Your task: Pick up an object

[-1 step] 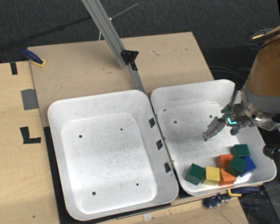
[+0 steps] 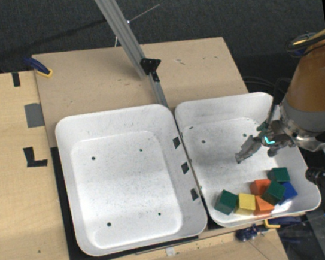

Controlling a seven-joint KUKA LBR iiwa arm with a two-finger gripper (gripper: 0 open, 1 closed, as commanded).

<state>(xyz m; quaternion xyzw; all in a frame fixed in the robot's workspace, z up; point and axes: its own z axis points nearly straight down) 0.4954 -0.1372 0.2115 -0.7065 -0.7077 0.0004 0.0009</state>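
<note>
The claw (image 2: 245,151) hovers inside the right bin (image 2: 221,114), up and left of the block cluster (image 2: 258,194) heaped in that bin's near right corner. Whether its fingers are apart or together, I cannot tell. Nothing is gripped yet, so descent, grasp and lift all remain.

Arm reaching in from the right

The orange-banded arm (image 2: 315,88) angles down leftward, its gripper (image 2: 245,151) hanging low with nothing between its fingers, pointing left.
</note>
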